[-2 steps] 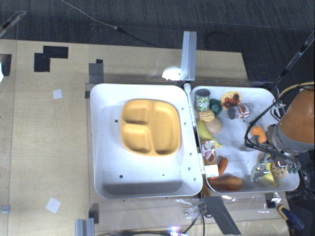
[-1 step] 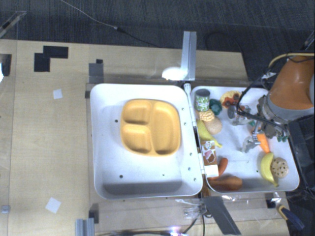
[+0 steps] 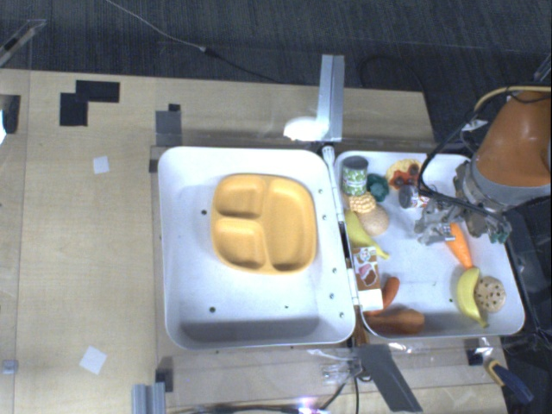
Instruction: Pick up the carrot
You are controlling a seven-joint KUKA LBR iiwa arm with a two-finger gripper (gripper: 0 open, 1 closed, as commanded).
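The carrot [image 3: 461, 248] (small, orange) lies slantwise in the right bin.

Bench: pale wooden top [image 3: 86, 257], seen from above at a slant.
On it, left bin: shallow white bin [image 3: 181, 309], resting flat on the wood.
On it, right bin: second white bin [image 3: 423, 270], just beside the first, their inner walls touching.
Far edge: upright grey metal post [image 3: 332, 97] standing behind the seam between the bins.
Left part: black markings [image 3: 86, 102] near the far corner, and small pale squares [image 3: 102, 165] lying on the bare wood.
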